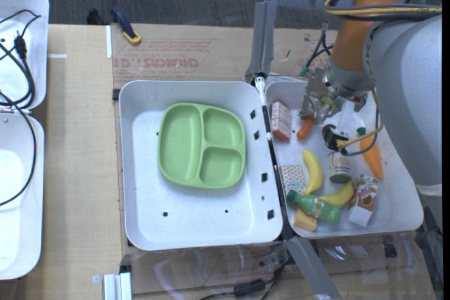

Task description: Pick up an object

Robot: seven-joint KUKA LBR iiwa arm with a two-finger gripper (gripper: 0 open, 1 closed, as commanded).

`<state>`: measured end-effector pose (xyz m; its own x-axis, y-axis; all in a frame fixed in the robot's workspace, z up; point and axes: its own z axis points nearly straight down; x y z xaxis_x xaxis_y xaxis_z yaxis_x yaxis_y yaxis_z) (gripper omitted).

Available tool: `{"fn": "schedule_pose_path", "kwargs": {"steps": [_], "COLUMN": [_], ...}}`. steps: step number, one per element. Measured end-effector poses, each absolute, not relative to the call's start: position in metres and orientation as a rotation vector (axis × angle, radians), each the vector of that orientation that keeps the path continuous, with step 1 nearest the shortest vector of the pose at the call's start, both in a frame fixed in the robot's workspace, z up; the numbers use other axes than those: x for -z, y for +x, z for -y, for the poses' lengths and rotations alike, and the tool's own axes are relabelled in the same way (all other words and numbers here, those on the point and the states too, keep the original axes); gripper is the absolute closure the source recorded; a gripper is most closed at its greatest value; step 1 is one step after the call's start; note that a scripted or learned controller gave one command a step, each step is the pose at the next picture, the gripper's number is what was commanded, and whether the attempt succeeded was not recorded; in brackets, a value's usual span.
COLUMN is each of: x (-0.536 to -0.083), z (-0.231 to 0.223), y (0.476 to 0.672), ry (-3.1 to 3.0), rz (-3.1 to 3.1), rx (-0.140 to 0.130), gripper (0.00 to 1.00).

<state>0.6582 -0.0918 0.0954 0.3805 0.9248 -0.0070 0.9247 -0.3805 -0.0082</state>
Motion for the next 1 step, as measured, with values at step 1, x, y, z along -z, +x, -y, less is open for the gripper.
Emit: {"fn": "schedule_pose_path", "kwargs": {"steps": [1], "x": [-0.1886], "z": [0.0890], "y": [0.6352], "ry": [-2.641], "rz": [1.698], "rx": [-0.009], "gripper": [1.00]}}
